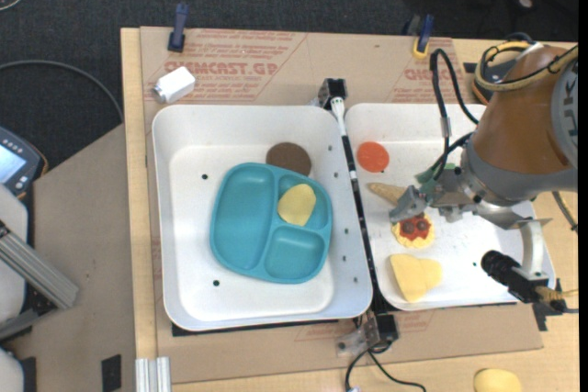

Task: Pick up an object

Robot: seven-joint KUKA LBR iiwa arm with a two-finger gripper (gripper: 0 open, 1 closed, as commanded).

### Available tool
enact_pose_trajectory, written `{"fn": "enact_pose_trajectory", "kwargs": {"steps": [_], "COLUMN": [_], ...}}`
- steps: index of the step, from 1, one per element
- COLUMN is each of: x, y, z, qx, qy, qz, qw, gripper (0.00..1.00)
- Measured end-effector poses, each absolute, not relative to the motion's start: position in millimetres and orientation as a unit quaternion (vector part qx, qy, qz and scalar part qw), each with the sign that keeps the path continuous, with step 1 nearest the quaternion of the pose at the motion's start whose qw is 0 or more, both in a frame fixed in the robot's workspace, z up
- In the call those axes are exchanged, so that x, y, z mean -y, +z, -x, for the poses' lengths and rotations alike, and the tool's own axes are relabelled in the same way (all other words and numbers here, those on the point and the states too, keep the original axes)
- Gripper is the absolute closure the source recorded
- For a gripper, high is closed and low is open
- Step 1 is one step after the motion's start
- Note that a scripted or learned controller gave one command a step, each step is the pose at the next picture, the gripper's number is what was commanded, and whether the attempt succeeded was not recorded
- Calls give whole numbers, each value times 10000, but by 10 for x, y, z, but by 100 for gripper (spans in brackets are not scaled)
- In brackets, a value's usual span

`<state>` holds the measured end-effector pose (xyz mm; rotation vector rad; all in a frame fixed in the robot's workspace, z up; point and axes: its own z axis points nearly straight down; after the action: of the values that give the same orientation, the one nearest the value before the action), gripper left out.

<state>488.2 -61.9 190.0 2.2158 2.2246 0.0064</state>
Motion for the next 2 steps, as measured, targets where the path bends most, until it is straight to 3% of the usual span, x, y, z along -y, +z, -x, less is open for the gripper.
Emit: {"fn": "enact_pose_trajectory", "kwargs": {"steps": [1,2], "x": [441,-275], "y": [2130,2367], "z": [-4794,-5040], "qx": [-7080,-7103], "qy": [11,24], "qz": [-7062,-7039], "qw": [12,6], "gripper": [0,0]}}
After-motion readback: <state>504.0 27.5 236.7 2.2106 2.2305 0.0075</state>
